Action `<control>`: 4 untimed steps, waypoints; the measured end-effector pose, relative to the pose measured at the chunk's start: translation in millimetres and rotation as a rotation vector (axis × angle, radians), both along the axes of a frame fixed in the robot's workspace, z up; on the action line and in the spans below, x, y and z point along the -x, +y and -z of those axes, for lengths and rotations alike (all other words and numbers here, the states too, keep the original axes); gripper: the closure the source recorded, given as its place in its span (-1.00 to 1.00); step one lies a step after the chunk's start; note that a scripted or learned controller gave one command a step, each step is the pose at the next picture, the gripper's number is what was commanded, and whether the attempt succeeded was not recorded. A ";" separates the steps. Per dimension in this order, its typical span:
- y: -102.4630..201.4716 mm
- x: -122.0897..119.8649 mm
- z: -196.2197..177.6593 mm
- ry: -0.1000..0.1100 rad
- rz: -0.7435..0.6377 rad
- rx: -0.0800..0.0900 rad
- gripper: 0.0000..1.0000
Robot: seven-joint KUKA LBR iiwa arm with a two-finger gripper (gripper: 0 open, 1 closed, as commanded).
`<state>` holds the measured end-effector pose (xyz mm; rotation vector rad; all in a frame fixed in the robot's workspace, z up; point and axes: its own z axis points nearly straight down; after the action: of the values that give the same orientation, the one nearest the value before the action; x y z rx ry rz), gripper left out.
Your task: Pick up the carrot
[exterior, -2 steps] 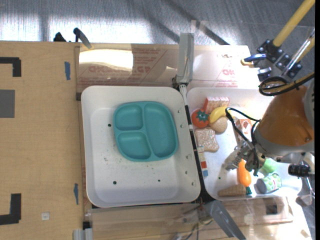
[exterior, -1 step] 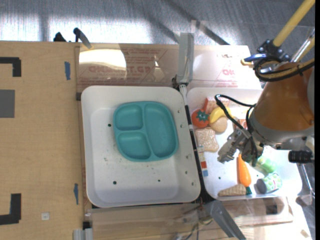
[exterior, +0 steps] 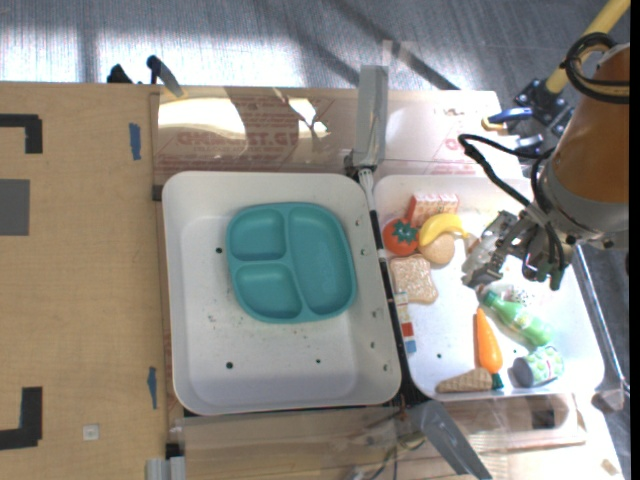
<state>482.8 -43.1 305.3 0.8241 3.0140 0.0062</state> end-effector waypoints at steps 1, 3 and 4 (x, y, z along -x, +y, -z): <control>-89.6 2.6 -9.7 0.010 0.071 0.002 1.00; -27.7 4.6 124.7 0.025 0.258 -0.004 -1.00; -52.1 0.2 216.0 0.006 0.103 -0.001 -1.00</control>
<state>482.6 -95.2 89.3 0.9798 2.9733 0.0045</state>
